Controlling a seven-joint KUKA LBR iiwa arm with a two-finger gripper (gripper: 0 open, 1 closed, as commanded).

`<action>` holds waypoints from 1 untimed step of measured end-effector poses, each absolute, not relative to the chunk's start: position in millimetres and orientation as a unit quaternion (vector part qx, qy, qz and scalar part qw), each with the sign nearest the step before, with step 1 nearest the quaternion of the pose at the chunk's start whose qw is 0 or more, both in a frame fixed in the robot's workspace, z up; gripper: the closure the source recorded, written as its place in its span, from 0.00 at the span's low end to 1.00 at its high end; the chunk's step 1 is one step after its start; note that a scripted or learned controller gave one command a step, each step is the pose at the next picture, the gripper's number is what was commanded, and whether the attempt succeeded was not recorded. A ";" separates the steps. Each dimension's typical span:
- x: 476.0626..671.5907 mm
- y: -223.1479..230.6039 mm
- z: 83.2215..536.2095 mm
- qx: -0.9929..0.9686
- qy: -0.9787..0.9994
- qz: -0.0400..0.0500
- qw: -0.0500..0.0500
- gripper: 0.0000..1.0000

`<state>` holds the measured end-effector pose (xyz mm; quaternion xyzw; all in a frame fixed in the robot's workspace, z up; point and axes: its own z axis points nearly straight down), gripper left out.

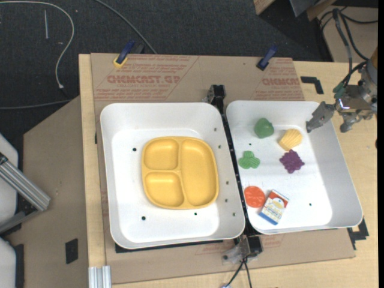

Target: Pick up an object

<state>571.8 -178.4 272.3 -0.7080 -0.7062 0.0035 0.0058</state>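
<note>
Claw (333, 120) of the grey arm hovers at the right white bin's (336, 179) upper right rim, its two fingers spread wide with nothing between them. To pick well, I judge it should descend straight over one isolated piece, fingers straddling it. Nearest lies the yellow ridged toy (290, 139), at about eight o'clock from the claw, near but apart; a green lumpy toy (263, 128) sits beyond at nine o'clock.
</note>
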 end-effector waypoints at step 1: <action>573.9 -177.9 279.3 -0.707 -0.707 0.000 0.000 0.00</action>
